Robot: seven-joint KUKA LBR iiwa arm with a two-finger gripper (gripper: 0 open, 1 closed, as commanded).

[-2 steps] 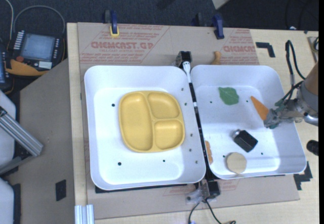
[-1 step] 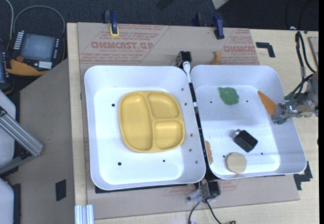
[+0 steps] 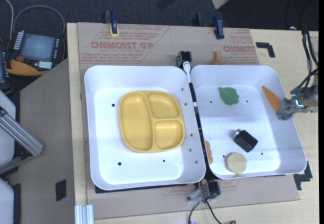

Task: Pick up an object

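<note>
Tan disc [image 3: 236, 162] nearest; bench board [image 3: 152, 41] printed "CHEMCAST".

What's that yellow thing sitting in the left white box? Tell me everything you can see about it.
It is a yellow tray with rounded corners, looking like smooth moulded plastic. Raised ridges split it into three compartments: one long one along its left side and two smaller ones on the right, all holding nothing. It lies flat, open side up, slightly turned, near the middle of the left bin. It touches only the bin's floor.

Bright even overhead light, mild glare on white bins [image 3: 101, 167], soft shadows, slightly grainy
</note>
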